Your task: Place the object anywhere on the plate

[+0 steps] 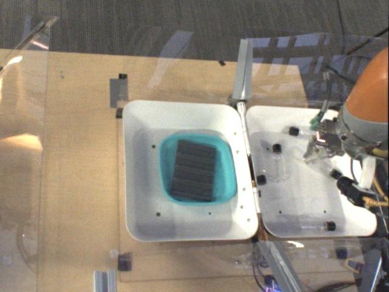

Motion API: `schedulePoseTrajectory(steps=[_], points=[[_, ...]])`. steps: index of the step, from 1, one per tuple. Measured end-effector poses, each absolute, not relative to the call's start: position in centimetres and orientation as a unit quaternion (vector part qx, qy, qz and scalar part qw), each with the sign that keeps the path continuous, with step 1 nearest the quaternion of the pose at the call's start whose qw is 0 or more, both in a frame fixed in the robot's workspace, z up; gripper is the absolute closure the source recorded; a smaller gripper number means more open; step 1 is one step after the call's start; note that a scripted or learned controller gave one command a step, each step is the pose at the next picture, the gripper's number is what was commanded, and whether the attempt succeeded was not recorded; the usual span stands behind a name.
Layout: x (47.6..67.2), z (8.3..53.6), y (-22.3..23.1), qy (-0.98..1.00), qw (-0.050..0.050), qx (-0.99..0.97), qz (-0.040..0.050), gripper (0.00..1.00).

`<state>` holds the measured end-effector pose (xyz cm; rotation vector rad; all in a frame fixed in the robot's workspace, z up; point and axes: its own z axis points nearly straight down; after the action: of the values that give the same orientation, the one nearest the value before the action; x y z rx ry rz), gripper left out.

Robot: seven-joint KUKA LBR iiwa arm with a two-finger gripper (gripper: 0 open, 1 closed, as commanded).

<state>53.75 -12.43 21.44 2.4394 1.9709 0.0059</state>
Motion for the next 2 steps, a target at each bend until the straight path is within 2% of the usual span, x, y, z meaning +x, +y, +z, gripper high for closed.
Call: schedulePoseTrajectory(steps=[1, 2], points=[[53.7, 21.4, -12.4, 0.628, 0.003, 0.778, 0.0019, 0.0], [54.7, 34.6, -14.2, 0.558, 0.005, 0.83, 0.0035, 0.0]])
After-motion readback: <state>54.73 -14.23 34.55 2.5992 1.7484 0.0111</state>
